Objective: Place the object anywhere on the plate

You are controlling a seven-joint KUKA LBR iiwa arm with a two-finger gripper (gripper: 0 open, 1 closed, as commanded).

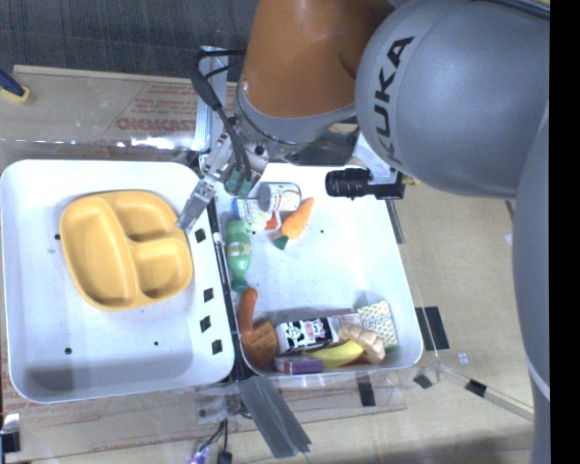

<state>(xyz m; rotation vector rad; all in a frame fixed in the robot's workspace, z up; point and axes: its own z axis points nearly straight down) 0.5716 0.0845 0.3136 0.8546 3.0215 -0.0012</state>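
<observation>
From the overhead slanted camera, the worktop (445, 259) is pale wood-toned, with a sheet of clear plastic and reddish printed lettering, too faint to read, at its far edge. Two shallow white bins with rounded corners sit side by side. The left bin (39, 356) holds a yellow plate (126, 249), a matte, smooth moulded tray with three rounded compartments. The right bin (396, 269) holds a scatter of toy food: a small orange carrot (296, 218) with a green tip, just beside a shiny metal can (275, 198); a green plastic bottle (238, 249) lying along the left wall; an orange-brown sausage-like piece (247, 307) below it; a black-and-white carton (304, 333) with a cow pattern, a yellow banana (336, 354), a purple stick-like item (298, 364) and a chequered packet (379, 322) along the near wall. The arm (445, 75) is smooth grey, with "KUKA" in black letters, and a glossy orange band (300, 37). The claw (217, 177) hangs over the divide between the bins, near the plate's right edge; whether it is apart or together cannot be told, and nothing can be seen in its grip
</observation>
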